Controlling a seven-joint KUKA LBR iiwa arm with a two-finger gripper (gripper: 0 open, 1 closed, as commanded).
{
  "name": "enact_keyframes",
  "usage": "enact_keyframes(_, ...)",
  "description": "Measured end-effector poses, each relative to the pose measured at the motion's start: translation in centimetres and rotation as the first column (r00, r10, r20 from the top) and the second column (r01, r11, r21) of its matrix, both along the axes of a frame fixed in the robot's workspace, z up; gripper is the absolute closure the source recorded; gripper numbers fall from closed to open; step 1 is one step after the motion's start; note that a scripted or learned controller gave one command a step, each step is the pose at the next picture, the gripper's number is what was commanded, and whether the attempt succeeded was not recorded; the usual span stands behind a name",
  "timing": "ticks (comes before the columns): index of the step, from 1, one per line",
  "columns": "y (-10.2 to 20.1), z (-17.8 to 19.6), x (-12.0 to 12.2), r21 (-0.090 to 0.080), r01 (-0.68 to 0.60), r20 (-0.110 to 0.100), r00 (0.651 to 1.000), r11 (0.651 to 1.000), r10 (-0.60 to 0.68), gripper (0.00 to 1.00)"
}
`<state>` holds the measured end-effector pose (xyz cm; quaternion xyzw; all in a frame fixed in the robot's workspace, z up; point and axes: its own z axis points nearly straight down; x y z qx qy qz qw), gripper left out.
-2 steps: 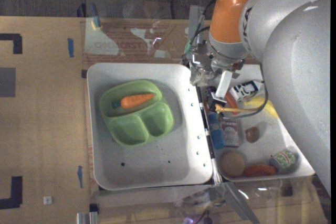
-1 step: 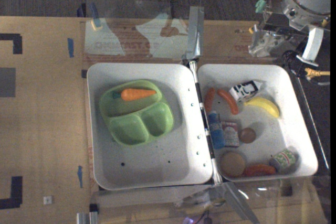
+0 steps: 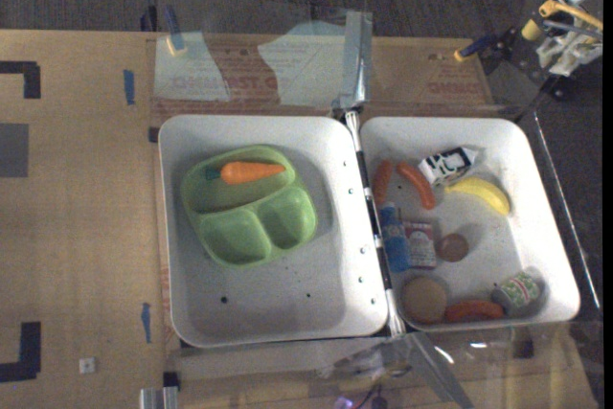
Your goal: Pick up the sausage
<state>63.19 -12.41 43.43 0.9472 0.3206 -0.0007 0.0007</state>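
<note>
A sausage (image 3: 415,184) is lying in the right bin (image 3: 546,206), curving beside a milk carton (image 3: 448,165). It is looking light, smooth and possibly slippery; gripping across its middle seems best. The end effector's state cannot be told.

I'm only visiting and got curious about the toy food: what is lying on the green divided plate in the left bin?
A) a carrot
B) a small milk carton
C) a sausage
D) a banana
A: an orange carrot lies in the long top compartment of the green plate, while the banana, milk carton and sausages are in the right bin.
</note>
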Motion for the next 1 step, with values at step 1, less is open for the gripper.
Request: enact_keyframes(1,0.02,-0.01,0.00,0.001,0.000,-0.001,1.000,1.000,0.000,0.00)
